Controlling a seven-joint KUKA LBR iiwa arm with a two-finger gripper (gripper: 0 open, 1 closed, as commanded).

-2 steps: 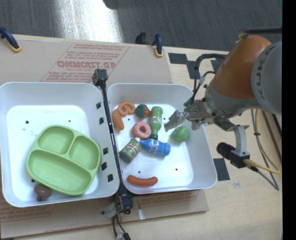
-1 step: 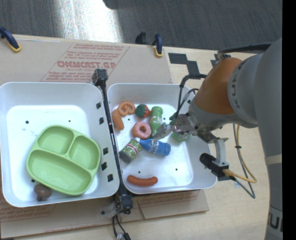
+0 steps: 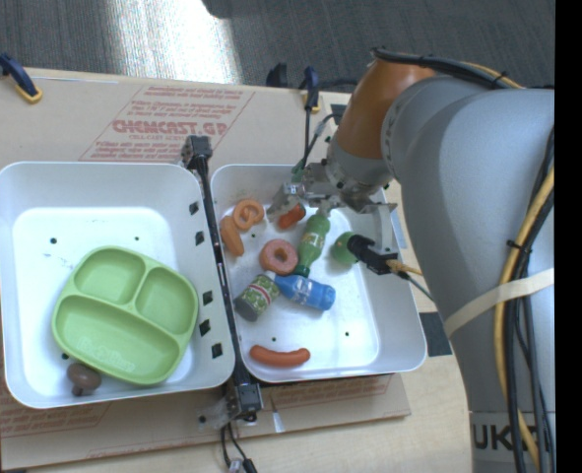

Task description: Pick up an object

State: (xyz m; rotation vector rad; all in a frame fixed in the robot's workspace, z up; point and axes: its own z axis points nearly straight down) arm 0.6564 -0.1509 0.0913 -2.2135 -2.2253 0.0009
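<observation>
Reaching in from the right, the gripper (image 3: 305,197) sits low over the far part of the right bin (image 3: 394,338), and whether it is open or closed cannot be told from this angle. Just beside its tip lies a small red piece (image 3: 291,217), with an orange ring (image 3: 248,213) a little to the left and a green bottle (image 3: 313,239) slanting away just below. A green round item (image 3: 344,248) rests to the right of that bottle. Nearer the bin's middle are a pink donut (image 3: 279,256), a blue bottle (image 3: 305,292) and a small can (image 3: 257,297). A red sausage (image 3: 280,357) lies well apart, by the near wall. The left bin (image 3: 15,190) holds a green divided tray (image 3: 125,313)
</observation>
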